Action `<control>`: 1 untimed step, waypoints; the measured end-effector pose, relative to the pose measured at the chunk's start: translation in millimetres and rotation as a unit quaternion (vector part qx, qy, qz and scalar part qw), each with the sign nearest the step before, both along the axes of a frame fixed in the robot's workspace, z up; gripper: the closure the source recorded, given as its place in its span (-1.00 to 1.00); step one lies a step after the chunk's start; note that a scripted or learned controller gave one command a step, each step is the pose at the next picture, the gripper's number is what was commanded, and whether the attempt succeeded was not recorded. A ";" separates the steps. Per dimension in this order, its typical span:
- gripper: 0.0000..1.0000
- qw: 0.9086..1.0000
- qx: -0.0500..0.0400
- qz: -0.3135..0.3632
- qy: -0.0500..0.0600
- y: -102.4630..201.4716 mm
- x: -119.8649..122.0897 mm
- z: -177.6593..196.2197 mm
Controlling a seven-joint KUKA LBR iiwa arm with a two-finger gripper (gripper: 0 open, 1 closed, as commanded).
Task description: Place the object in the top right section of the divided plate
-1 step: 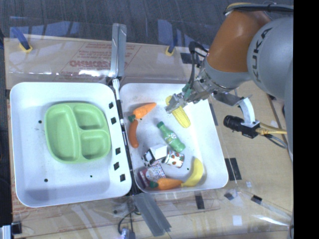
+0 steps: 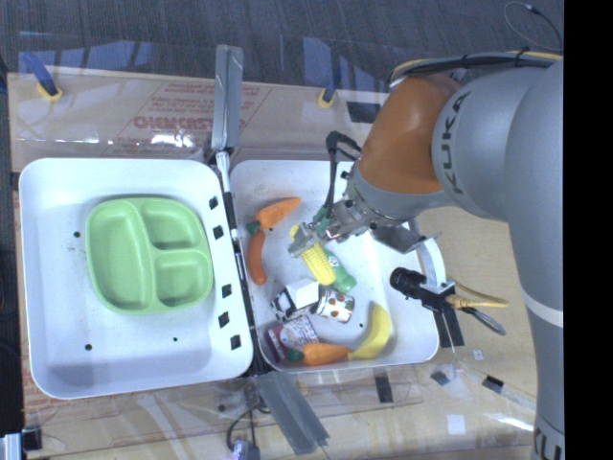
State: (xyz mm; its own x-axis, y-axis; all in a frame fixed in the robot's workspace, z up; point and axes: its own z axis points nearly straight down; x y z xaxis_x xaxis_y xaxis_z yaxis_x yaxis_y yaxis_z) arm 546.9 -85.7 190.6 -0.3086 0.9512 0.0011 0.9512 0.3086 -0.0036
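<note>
The grey arm [image 2: 479, 132] is reaching in over the right bin [image 2: 421, 348], and its hand [image 2: 321, 230] is hanging low just above the corn cob [image 2: 319, 262]. Whether the hand is open or closed is something I cannot tell, since the wrist is covering most of it. The corn cob (yellow, with a green husk end) is lying directly beneath the hand, seemingly touching it, though nothing is showing it gripped. Just to the left of the hand two orange carrots [image 2: 268, 228] are lying, one slanted and one upright. Below the hand a small white box [image 2: 299, 297] and a red-spotted piece [image 2: 334, 306] are sitting, and further down a banana [image 2: 375, 333] is curving along the bin wall. Well to the left of the hand, in the left bin [image 2: 57, 353], the green divided plate [image 2: 148, 254] is resting.
</note>
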 end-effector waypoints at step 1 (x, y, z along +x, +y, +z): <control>1.00 1.000 0.000 -0.017 -0.001 56.3 24.2 0.8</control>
State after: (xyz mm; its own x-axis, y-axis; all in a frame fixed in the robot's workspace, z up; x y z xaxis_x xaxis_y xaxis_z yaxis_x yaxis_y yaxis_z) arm 571.1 -29.3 191.4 -0.2761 0.9611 -0.0002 0.9611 0.2761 -0.0016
